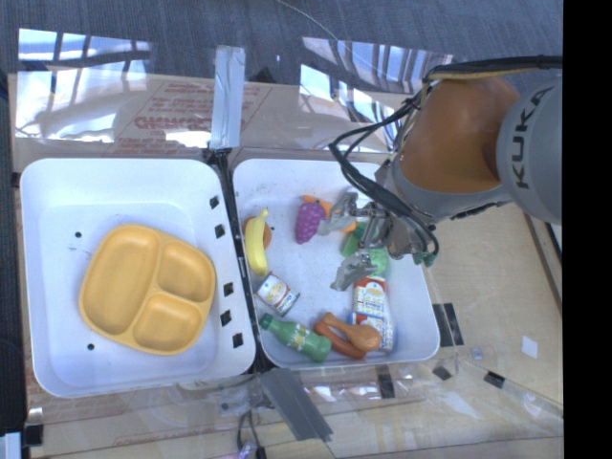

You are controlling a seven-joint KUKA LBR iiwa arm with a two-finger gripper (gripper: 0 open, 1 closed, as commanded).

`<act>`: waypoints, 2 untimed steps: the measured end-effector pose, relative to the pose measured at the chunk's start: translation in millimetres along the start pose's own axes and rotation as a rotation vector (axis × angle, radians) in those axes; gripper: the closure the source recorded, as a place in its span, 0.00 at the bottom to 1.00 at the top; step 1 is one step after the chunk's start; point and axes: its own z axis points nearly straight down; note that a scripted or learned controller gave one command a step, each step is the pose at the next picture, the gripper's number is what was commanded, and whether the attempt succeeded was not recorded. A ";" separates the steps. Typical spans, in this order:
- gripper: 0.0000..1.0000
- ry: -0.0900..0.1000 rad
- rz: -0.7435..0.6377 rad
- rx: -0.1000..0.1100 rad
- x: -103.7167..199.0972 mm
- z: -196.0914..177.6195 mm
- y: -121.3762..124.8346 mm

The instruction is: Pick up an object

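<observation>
- Nearest the camera, a green bottle (296,338) lies tilted along the right bin's (421,299) front wall, touching a small sausage-like orange toy (347,334).
- Just beside these, a white sauce bottle (371,306) lies on its side, directly under the tool (356,249).
- Whether the tool is released or clenched cannot be told; nothing is seen gripped.
- A green item (366,256) sits at the tool, partly hidden.
- Purple grapes (309,220), a banana (255,242) and a small can (277,295) lie apart, further left.
- A straight descent over one isolated piece is judged best; crowded neighbours should be avoided.
- A yellow divided plate (145,287) rests in the left bin (57,189).
</observation>
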 end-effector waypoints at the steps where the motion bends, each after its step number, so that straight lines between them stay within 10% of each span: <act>1: 0.00 -0.003 -0.189 0.001 11.5 127.3 -59.9; 2: 1.00 -0.007 -0.197 0.001 9.1 116.3 -57.6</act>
